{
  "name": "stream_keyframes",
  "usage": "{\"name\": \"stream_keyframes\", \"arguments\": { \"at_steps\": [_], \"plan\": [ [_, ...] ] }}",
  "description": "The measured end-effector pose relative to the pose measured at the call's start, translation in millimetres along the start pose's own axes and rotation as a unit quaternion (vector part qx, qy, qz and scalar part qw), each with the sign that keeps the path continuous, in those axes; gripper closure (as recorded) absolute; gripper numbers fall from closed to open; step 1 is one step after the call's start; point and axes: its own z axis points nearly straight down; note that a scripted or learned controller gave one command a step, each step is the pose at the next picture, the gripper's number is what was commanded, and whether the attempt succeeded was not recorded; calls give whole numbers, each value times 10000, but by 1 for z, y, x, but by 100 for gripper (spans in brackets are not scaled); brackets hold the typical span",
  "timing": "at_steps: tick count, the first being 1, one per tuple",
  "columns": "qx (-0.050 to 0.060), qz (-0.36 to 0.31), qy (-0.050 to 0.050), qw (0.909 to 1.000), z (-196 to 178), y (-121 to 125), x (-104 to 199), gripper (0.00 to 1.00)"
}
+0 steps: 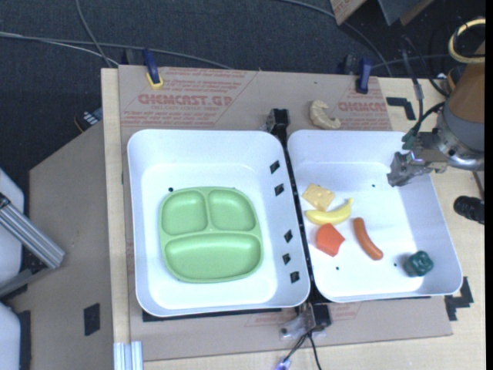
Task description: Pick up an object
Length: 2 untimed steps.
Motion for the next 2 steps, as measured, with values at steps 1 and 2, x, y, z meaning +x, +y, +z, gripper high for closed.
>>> {"name": "stream_keyframes", "arguments": {
  "at_steps": [1, 2],
  "plan": [
    [-6, -4, 3, 10000, -9, 1, 48, 100],
    [1, -10, 3, 10000, -4, 1, 111, 100]
  ]
}}
